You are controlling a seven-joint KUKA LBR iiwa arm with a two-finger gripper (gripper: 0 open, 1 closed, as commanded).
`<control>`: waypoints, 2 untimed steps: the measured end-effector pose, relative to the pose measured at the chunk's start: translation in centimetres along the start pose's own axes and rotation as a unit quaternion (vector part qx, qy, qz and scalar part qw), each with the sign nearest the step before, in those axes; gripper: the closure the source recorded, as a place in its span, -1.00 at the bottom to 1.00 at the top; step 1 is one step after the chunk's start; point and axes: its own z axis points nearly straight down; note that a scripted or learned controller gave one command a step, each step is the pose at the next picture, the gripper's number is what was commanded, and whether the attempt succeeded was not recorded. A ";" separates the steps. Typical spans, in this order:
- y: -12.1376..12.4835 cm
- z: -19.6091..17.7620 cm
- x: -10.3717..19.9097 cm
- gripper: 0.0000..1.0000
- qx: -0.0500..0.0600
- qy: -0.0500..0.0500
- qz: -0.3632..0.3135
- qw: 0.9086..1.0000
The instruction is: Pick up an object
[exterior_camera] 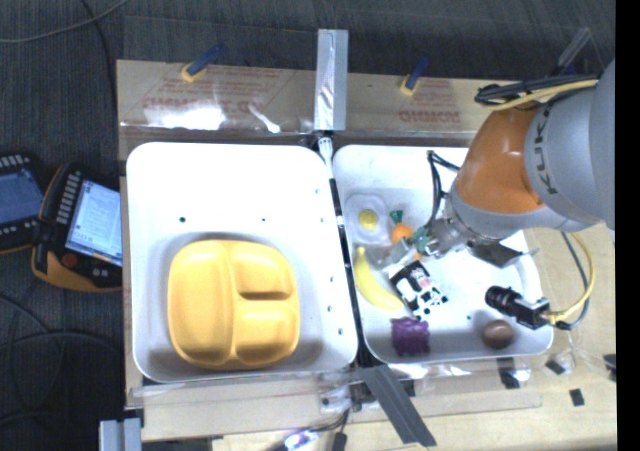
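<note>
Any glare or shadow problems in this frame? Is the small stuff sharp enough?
Camera view: strong glare on the clear sheet behind the bins; the yellow tray casts a soft dark shadow on the left bin; the right bin is near blown out; the small items by the gripper are blurry, and fine detail is lost.

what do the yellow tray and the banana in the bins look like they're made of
Tray: likely moulded plastic, satin finish, judging by its uniform yellow colour, rounded compartments and soft sheen. Banana: probably a plastic toy, smooth and evenly yellow with no blemishes, though at this size real fruit can't be ruled out.
</note>
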 end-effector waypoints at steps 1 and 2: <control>6.6 -11.0 3.3 1.00 0.004 -0.001 0.020 1.000; 2.5 -14.7 -2.7 1.00 0.003 -0.002 -0.083 0.997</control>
